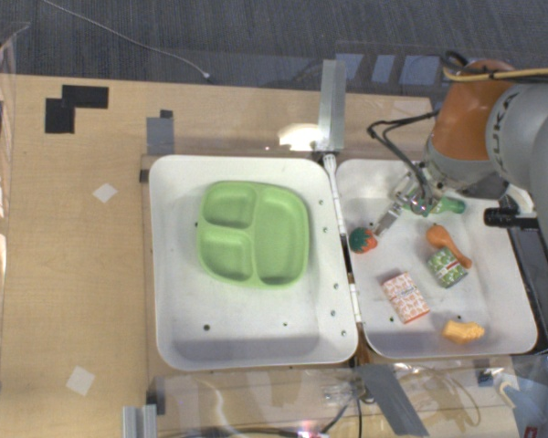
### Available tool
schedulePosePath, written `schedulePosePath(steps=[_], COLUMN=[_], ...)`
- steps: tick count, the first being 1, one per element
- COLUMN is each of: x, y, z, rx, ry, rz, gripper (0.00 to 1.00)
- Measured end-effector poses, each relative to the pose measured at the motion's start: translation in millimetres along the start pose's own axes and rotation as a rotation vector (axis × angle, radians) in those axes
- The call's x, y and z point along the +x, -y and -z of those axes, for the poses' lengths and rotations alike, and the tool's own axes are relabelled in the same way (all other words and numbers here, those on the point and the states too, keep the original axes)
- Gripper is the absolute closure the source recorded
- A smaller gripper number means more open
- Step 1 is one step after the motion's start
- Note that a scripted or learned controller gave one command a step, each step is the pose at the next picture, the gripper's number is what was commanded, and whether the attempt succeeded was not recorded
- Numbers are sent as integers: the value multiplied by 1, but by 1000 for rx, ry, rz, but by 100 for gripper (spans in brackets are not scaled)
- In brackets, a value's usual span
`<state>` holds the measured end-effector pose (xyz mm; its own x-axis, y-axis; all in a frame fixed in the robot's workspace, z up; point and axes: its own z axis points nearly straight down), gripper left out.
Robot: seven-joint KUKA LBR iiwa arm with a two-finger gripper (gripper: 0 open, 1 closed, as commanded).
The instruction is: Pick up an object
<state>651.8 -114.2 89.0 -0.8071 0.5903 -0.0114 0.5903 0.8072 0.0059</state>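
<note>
Hovering low over the right bin's (521,327) far half, the tool (397,206) is judged to be mid-approach — whether it is released or clenched cannot be told. Nothing is seen grasped. Nearest lies a small red-and-green toy strawberry (362,239), by the bin's left wall; a centred descent is called for. A glossy orange toy (446,242) and a printed carton (405,297) lie further toward the near edge.

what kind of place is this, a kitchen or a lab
Most likely a robot lab test bench, not a kitchen: a grey and orange arm reaches over two white bins, one holding a green divided plate, with loose cables around.
</note>
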Motion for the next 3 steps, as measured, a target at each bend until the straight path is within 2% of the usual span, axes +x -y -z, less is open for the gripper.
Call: schedulePosePath(steps=[1,2,3], x=[-2,48,120], y=[-4,-21,-30], z=[14,102,97], rx=[-5,-3,7], ry=[9,0,-8], rz=[8,-404,-816], gripper=[100,100,100])
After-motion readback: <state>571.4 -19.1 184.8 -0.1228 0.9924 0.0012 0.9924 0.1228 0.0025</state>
